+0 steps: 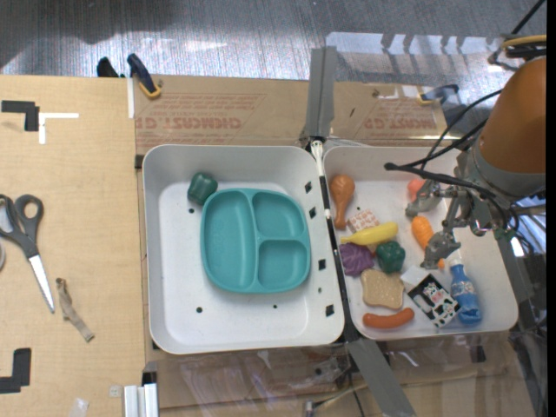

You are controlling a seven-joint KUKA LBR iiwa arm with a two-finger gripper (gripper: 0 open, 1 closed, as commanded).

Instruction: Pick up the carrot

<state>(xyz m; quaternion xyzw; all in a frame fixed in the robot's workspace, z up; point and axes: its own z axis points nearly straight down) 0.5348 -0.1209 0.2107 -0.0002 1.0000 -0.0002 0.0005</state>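
Note:
The carrot (422, 231), a small orange piece, lies in the right bin (499, 324) near its middle right. My gripper (430, 226) reaches in from the right and hangs over it, open. One finger (423, 200) stands just beyond the carrot's far end and the other (440, 248) just past its near end, so the carrot lies in the gap between them. The carrot rests on the bin floor. Whether the fingers touch it is not clear.
Around the carrot in the right bin lie a drumstick (342, 193), yellow banana (374, 233), purple cabbage (354, 258), green pepper (391, 255), bread slice (383, 289), sausage (388, 320), cow-print carton (433, 300) and blue bottle (465, 295). The left bin (165, 320) holds a teal divided plate (256, 240).

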